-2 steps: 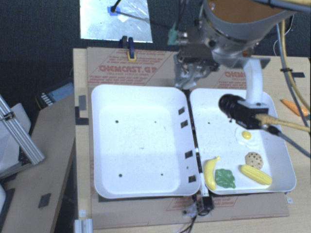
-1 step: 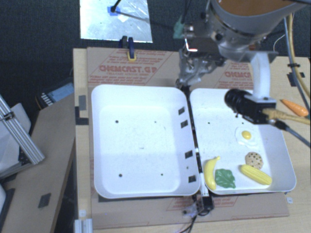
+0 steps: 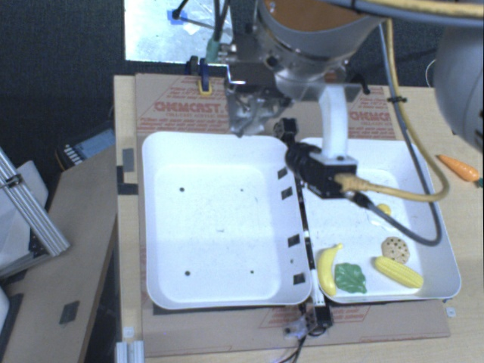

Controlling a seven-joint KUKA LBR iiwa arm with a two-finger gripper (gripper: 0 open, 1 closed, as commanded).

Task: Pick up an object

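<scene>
My gripper (image 3: 246, 119) hangs over the back rim of the left bin (image 3: 212, 218), below the big grey and orange wrist. The toys lie in the front of the right bin (image 3: 435, 237), well away from the gripper: a yellow banana (image 3: 327, 269) against the divider, a green leafy piece (image 3: 350, 277) touching it, a yellow corn cob (image 3: 398, 272), and a round speckled cookie (image 3: 395, 249). A small yellow piece (image 3: 384, 209) sits further back, partly behind the cable. I see nothing held in the gripper.
A black camera block (image 3: 324, 174) on a white bracket, with a yellow cable (image 3: 393, 193), hangs over the right bin's back left. An orange carrot (image 3: 460, 166) lies on the bench right of the bins. Aluminium rails (image 3: 26, 206) stand at the left.
</scene>
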